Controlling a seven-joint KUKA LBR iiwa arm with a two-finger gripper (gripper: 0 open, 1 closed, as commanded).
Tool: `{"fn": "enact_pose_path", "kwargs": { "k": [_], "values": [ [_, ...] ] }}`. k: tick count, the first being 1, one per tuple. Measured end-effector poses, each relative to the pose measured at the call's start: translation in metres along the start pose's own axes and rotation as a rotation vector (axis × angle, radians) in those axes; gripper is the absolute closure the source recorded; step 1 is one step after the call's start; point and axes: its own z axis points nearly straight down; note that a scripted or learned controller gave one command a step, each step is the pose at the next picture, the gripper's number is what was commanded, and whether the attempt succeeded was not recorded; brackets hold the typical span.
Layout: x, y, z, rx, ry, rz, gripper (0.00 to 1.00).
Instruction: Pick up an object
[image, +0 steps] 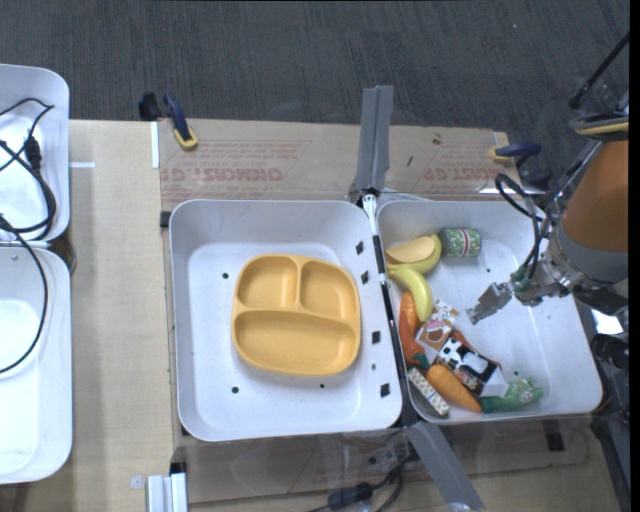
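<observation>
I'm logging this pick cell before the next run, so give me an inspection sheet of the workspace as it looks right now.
Surface: bench bearing two white bins side by side.
Job's things: right bin holds a banana, a green can, a carrot and small packets.
Clutter: yellow divided plate in the left bin.
Grippers: gripper low over the right bin, nothing between its fingers.
Cables: black cables by the arm; more at far left.
Surroundings: dark carpet, cardboard sheet, clamps.
</observation>
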Motion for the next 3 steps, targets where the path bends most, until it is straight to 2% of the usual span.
{"fn": "enact_pose_path", "kwargs": {
  "k": [1, 2, 3],
  "values": [
    [-0.043, 0.111, 0.082, -0.001, -0.002, -0.098, 0.0],
    [-0.044, 0.112, 0.071, -0.006, -0.005, -0.096, 1.0],
    [-0.044, 0.112, 0.071, -0.006, -0.005, -0.096, 0.0]
  ]
}}
